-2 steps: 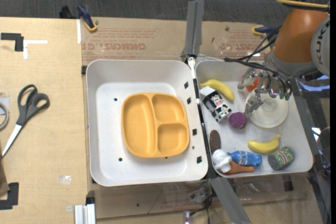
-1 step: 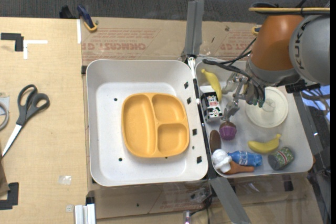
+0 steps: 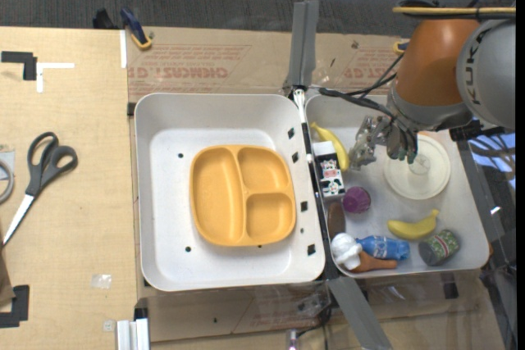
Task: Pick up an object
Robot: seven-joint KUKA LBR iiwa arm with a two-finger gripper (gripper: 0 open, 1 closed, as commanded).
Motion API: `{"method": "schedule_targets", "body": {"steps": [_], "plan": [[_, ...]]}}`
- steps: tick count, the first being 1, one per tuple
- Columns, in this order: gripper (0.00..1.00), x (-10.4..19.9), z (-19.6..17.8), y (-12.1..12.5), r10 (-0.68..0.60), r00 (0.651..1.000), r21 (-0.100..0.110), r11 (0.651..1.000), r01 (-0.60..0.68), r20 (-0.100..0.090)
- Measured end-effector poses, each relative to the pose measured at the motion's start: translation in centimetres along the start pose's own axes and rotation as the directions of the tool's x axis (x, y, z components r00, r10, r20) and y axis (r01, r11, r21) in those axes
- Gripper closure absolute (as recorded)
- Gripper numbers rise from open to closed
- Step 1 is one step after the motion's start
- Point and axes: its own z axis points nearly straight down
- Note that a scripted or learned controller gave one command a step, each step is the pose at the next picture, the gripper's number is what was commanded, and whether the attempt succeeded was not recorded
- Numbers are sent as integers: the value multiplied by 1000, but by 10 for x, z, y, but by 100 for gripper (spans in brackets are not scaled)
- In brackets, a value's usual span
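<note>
While the hand (image 3: 384,145) hovers with fingers apart and empty over the right bin (image 3: 474,219), it seems mid-approach; next, lowering onto one object.

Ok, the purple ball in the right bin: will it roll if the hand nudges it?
Probably. The purple ball looks round, so a nudge would likely roll it. It lies near the small carton, which might stop it. It looks small, probably light.

Slanted overhead view of both bins (image 3: 148,193)
</note>
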Motion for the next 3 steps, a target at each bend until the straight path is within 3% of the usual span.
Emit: {"method": "schedule_targets", "body": {"steps": [1,2,3], "plan": [[100,-30,-138,-5,-662,750,-8,750,662,0],[100,16,-26,-1,-558,830,-9,830,558,-5],[100,32,11,-42,-805,593,-9,593,805,-1]]}}
